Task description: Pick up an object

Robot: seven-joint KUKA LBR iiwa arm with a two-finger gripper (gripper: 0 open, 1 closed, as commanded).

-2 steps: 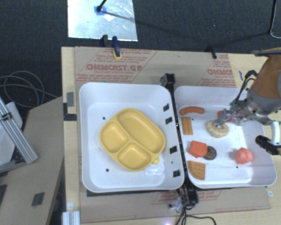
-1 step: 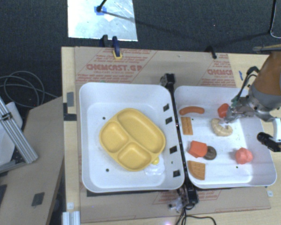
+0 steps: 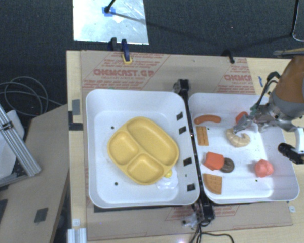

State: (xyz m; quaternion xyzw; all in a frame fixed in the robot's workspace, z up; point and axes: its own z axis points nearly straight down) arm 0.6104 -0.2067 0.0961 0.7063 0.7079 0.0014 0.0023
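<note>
Nearest me, the cracker [image 3: 213, 183] sits untouched while my gripper [image 3: 241, 128], fingers spread, hovers at the cashew-shaped piece [image 3: 238, 138] beside the sausage [image 3: 207, 119]; nothing lifted yet.

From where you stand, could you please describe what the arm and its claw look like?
The arm is grey with a broad orange band above the wrist. A thin dark cable loops beside it. Its claw is small, metallic grey with two slim fingers.
</note>
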